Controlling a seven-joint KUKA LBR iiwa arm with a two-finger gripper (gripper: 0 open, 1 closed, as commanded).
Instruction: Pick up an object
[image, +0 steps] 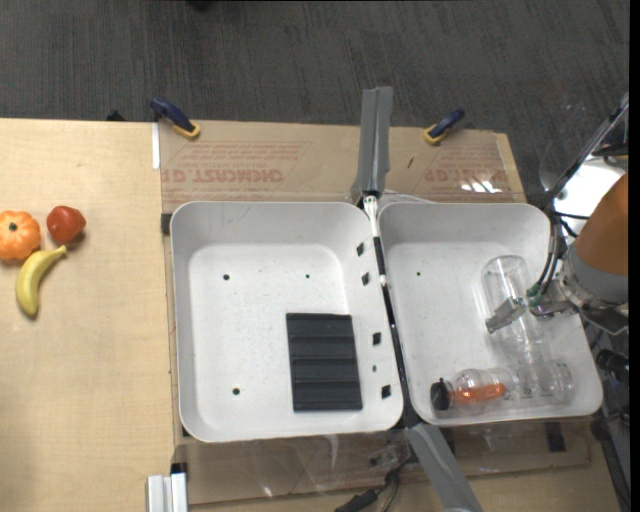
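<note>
Two white bins sit side by side on the bench. The left bin (200, 300) has one black ribbed block (324, 362) lying flat near its front middle. The right bin (440, 230) holds clear plastic items: an upright clear cup (503, 280) toward the right wall, a clear bottle with orange contents and a black cap (475, 390) lying on its side near the front, cap end pointing left, and more clear plastic (545, 378) just right of the bottle in the front right corner, shape hard to make out.

The arm comes in from the right, over the right bin's right side. The gripper (505, 318) hangs just below the cup and above the bottle, close to the clear items. Cannot tell how wide it stands or whether anything is caught in it; the clear plastic blurs it.

On the wooden table at left, well apart from the bins, lie an orange (17, 236), a red apple (65, 224) and a banana (34, 280), bunched together.
</note>
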